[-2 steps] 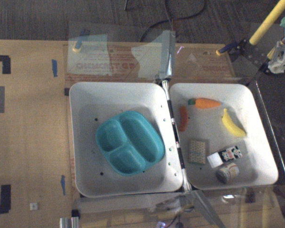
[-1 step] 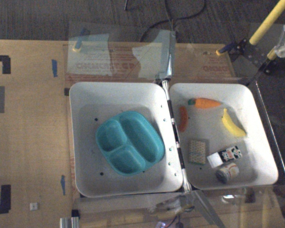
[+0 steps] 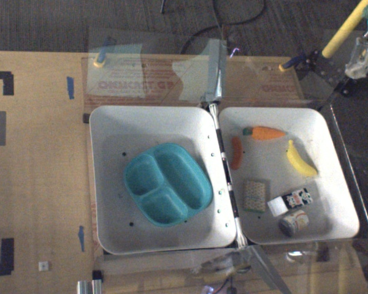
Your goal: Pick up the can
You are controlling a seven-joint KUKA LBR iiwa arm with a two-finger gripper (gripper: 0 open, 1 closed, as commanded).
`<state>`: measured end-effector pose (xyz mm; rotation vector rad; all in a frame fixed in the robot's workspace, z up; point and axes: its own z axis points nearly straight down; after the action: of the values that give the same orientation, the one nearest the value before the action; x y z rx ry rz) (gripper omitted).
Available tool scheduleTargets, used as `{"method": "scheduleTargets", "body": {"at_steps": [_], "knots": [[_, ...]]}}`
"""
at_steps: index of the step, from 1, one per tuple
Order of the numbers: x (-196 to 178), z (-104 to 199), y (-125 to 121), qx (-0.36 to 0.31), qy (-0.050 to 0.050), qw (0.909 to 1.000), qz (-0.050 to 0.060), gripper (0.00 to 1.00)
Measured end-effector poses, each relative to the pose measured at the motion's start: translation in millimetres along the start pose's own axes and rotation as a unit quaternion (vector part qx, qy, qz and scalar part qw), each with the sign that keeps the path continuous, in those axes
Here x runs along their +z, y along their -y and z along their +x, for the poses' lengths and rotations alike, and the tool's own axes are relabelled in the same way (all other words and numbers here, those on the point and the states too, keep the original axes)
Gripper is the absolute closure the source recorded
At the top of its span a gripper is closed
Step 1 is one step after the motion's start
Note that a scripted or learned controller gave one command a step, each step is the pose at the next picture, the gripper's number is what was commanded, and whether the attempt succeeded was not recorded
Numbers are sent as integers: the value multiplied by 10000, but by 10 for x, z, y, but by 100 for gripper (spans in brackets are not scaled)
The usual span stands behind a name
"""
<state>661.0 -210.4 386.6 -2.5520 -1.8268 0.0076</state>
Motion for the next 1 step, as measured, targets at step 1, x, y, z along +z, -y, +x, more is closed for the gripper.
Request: {"method": "scheduleTargets", "body": {"at_steps": [1], "knots": [[-235,77,91,899,-1,9959,-24,100]]}}
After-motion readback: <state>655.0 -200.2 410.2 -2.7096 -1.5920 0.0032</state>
